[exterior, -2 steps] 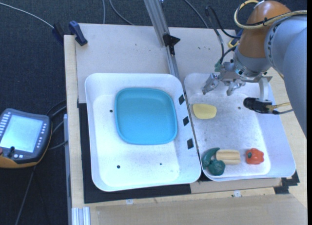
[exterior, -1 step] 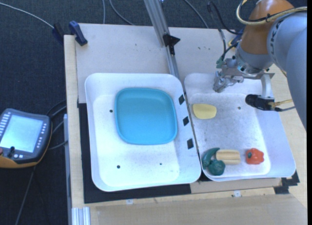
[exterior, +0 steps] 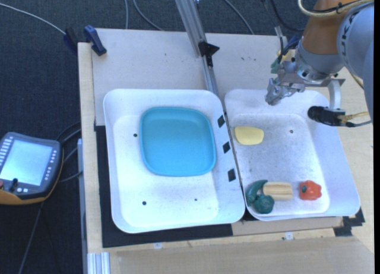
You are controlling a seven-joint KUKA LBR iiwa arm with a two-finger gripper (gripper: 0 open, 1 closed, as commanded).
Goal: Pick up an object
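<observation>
1. Camera view: the arm (exterior: 338,20) reaches in from the right, and its hand (exterior: 278,93) hangs over the far rim of the right bin (exterior: 347,172), above bare white floor. Nothing sits between its tips; whether the hand is open or closed I cannot tell from this angle.

2. The pickable things all lie in the right bin: a yellow piece (exterior: 249,135) near the bin's left wall, closest to the hand, and along the near edge a green piece (exterior: 260,197) touching a tan block (exterior: 278,191), with a red piece (exterior: 309,190) just beside the block.

3. The left bin (exterior: 119,207) carries a blue plate (exterior: 177,140) lying flat in its middle.

4. Step in hand, as I judge it: approach, with no grasp made yet. The next move calls for choosing a target, travelling over it and descending. The yellow piece looks the easier choice, as it stands alone; the green piece and tan block touch, so a grasp there risks nudging the neighbour.

5. Writing: part of white lettering shows on the grey arm housing at the right edge, cut off and not fully readable. A handheld pendant (exterior: 27,164) lies off the tabletop (exterior: 154,59) to the left, its screen text too small to read.
</observation>
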